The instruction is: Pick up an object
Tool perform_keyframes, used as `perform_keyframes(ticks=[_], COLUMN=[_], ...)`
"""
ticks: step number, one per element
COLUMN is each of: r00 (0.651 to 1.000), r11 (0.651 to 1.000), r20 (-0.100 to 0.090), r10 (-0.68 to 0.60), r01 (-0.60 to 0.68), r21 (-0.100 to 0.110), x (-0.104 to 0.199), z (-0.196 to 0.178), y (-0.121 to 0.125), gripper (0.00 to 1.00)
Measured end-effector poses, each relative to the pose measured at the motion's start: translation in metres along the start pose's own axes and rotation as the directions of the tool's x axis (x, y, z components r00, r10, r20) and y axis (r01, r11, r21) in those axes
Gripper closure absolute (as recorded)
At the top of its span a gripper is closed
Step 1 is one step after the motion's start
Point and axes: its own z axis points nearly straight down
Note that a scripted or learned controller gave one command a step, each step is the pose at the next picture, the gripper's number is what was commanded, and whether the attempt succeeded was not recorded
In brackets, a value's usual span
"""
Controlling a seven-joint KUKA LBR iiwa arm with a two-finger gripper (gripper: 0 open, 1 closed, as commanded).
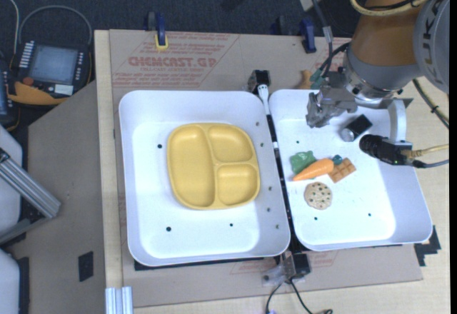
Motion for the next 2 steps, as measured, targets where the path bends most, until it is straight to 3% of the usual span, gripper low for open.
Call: perform_keyframes(ticks=[1,2], r00=[1.000,1.000], r11=[1.000,1.000], r20=[0.001,0.001], r10=[0.000,0.001], r01=[0.000,-0.001], r21=[0.000,0.001], x=[0.056,0.098], z=[0.009,0.014], y=[-0.004,-0.029], gripper=[1.00,1.00])
